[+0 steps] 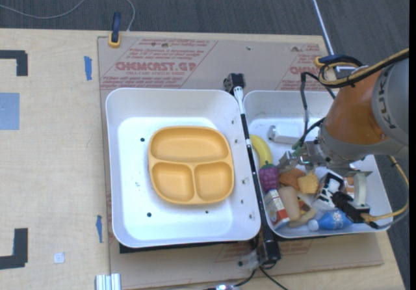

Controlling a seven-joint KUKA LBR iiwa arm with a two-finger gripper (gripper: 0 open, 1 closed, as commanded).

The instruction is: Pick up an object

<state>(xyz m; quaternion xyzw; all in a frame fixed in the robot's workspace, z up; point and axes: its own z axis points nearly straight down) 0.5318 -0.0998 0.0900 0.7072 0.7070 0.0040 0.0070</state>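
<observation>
You have the arm (364, 113) reaching in from the right over the right bin (286, 101), with the gripper (311, 164) lowered into the heap of small things that fills that bin's near half; whether its fingers are open or closed you cannot tell, since the wrist and cabling cover them, and nothing can be seen held between them; so judge the pick as not yet made

The candidates lie crowded together: a banana (261, 150) by the bin's left wall, its long axis running from the far side toward the near side; a purple grape bunch (268, 175) just below it; a can with a red label (276, 205) near the near-left corner; a yellow block (309, 183) in the middle of the heap; a blue piece (334, 220) by the near wall; the yellow block is the nearest to the gripper, just on its near side, while the banana and grapes lie to its left, toward the bin's left wall

The left bin (123, 171) carries a yellow divided plate (191, 164) at its centre, well apart from the arm; expect the crowding to be the main risk, as neighbours may be nudged or caught together
</observation>
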